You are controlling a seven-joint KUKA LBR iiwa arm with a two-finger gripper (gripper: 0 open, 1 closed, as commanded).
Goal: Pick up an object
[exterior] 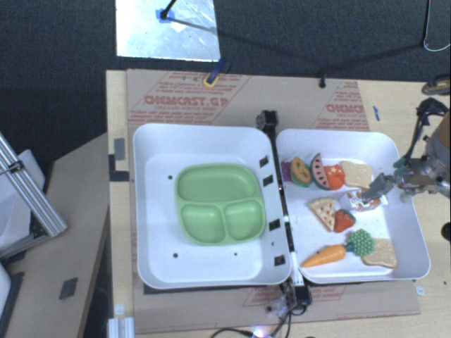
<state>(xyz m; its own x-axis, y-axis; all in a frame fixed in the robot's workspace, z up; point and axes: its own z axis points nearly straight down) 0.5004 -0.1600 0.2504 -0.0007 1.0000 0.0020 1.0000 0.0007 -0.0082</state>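
Gripper (373, 191) hangs low in the right bin (405, 220), above a small red-and-white toy (361, 201) near the pizza slice (325, 213); jaw state unclear.

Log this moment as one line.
claw: low in right bin, beside bread | grip: unclear | green tray: left bin

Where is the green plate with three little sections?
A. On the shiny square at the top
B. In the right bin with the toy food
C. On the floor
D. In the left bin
D: the green plate lies in the middle of the left bin, while the toy food sits in the right bin.
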